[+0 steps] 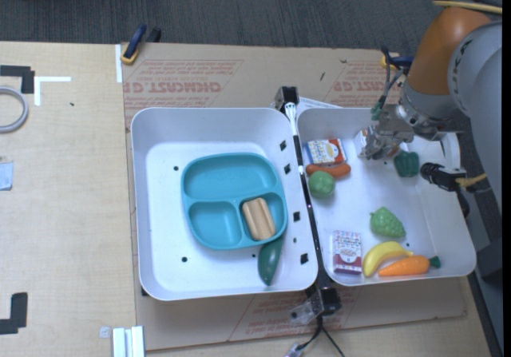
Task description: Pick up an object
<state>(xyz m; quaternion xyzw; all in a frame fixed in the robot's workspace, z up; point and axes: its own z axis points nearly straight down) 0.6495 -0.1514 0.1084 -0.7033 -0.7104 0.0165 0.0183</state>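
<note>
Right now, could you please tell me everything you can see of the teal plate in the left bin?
The teal plate is a rounded, plastic-looking tray with three compartments, lying flat in the middle of the left bin. A tan bread roll sits in its lower right compartment. A dark green vegetable lies at its lower right rim.

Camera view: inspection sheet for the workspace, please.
Surface: left bin and right bin side by side on cardboard over a wooden bench.
Job's things: teal tray holding bread roll; dark green vegetable beside it. Right bin: banana, carrot, two cartons, green items.
Clutter: blue clip on the bench.
Grippers: pincer over right bin's far end; finger state unclear.
Cables: wires at the bins' near junction.
Surroundings: grey carpet.
</note>
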